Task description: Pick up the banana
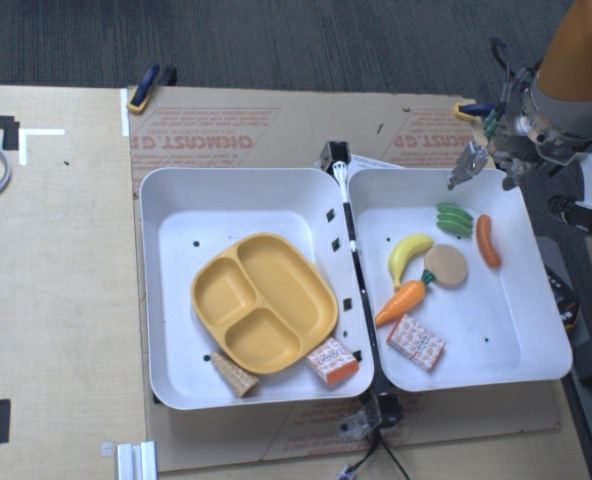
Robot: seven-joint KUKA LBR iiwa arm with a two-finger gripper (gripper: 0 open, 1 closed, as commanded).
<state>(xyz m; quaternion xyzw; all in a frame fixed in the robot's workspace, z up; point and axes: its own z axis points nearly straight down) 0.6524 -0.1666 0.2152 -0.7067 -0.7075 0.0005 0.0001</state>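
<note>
Right, nearest to us in the right bin (536, 353) lies a red-and-white patterned packet (416, 344), close to the near wall. Over in the left bin (161, 298), along its near edge, sit a brown cracker-like block (234, 374) and a small orange-and-white carton (332, 361), both tucked against the near rim of the yellow divided plate (264, 302), which fills the middle of that bin.

Moving back in the right bin, the carrot (402, 301) lies slantwise, its green top touching a round tan disc (445, 266). And there's the banana (407, 255), just left of that disc, curving from near-left up to far-right, resting on the bin floor with nothing gripping it.

Further back, a green pepper-like piece (455, 219) and a red sausage (488, 241) sit side by side near the right wall.

At the far right corner, the gripper (486, 163) hovers above the bin's far rim, well apart from the banana. Its fingers look spread a little, with nothing between them. Above it rises the orange band (578, 38) of the arm.
</note>
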